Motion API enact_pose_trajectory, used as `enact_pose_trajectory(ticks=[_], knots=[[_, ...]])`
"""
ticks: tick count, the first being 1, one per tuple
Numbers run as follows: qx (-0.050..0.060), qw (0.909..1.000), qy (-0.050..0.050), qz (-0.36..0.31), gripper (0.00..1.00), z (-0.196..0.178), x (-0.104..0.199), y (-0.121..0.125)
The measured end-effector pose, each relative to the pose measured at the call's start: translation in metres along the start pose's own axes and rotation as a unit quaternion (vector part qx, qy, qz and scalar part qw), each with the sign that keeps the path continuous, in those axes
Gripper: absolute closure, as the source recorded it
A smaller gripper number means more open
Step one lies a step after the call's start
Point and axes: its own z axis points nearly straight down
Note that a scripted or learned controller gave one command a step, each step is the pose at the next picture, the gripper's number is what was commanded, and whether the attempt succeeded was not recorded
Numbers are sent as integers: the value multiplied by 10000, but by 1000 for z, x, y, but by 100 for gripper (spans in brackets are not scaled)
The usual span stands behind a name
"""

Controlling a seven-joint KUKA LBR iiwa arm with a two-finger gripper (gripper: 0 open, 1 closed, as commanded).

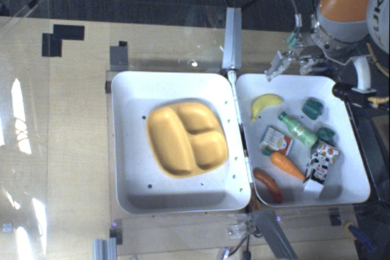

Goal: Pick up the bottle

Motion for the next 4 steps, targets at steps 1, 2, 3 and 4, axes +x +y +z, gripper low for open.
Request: enact_pose_trajectory(ticks=[1,2,3,4], knots=[[12,9999,-5,156,0,55,-89,-61],[1,9976,-3,687,0,180,-128,-57],[2,9976,-3,688,0,180,-128,-57],[-33,9978,-13,667,100,168,-127,-54]])
